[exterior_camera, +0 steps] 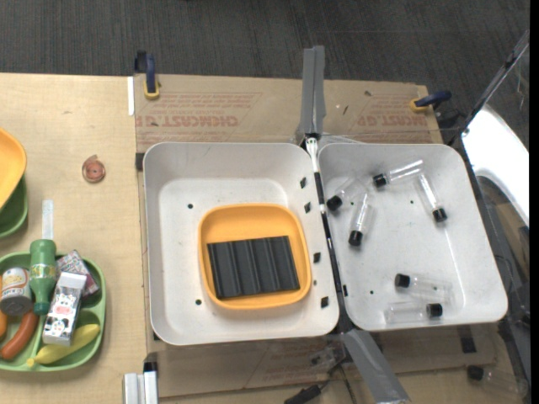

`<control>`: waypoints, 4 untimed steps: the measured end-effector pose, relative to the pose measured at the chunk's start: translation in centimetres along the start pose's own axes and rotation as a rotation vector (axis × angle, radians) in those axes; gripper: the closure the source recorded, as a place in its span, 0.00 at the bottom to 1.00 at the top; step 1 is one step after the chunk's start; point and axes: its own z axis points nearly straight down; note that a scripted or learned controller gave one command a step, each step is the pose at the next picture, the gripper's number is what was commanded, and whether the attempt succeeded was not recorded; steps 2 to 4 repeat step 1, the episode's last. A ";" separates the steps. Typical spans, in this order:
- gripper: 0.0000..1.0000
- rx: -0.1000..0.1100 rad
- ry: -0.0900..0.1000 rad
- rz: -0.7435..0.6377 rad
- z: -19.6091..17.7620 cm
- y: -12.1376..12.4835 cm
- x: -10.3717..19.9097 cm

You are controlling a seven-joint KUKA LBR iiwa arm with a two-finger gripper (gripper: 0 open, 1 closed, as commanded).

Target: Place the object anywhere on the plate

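Note:
An orange, square-ish plate sits in the middle of the left white bin. A dark grey ribbed slab lies flat on the plate and covers most of its floor. In the right white bin lie several clear tubes with black caps: one near the back, one to its right, one at the left, and two near the front edge. A pale curved part of the arm stands outside the right bin's far right corner.
A green tray with toy food and a bottle stands at the front left of the wooden bench. A yellow bowl is at the left edge, with a small pink disc near it. Clamps hold the cardboard behind the bins.

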 end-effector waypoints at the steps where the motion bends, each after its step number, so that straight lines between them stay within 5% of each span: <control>1: 0.00 0.002 0.001 0.000 0.0 0.6 -3.4; 4: 0.00 0.002 0.001 0.000 0.0 0.6 -3.4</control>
